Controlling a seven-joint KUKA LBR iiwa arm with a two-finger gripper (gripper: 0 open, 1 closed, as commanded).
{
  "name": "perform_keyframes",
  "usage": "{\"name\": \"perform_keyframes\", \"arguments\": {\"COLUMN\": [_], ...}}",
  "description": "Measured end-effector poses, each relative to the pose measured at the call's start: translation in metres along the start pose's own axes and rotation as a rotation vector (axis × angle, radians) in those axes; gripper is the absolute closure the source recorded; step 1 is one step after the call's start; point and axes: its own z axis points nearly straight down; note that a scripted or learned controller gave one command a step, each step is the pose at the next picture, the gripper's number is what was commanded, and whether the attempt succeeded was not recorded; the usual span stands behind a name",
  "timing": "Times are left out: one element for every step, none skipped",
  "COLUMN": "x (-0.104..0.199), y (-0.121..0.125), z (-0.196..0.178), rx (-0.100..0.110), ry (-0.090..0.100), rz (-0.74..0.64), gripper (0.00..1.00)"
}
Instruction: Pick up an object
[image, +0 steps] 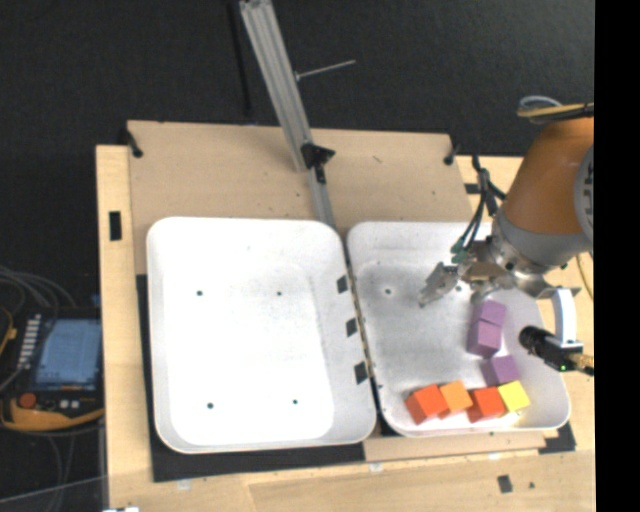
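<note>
white bins (245, 240) | purple blocks (489, 327), 3 o'clock | orange (430, 402), light orange (456, 396), red-orange (487, 402), yellow (514, 397) blocks, 5 o'clock | tan bench (220, 170) | orange-banded grey arm (548, 190)

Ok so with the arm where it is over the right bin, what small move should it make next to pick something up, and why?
Probably shift the pincer toward the near side of the right white bin, over the tall purple block, then descend. The pincer hovers above bare bin floor with nothing between its fingers, and that purple block is the closest object, standing apart from the orange and yellow blocks clustered at the bin's near edge.
</note>
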Motion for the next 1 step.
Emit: {"name": "perform_keyframes", "arguments": {"x": [0.0057], "y": [-0.0021], "z": [0.0606], "rx": [0.001], "ry": [0.001], "rz": [0.001], "gripper": [0.00]}}
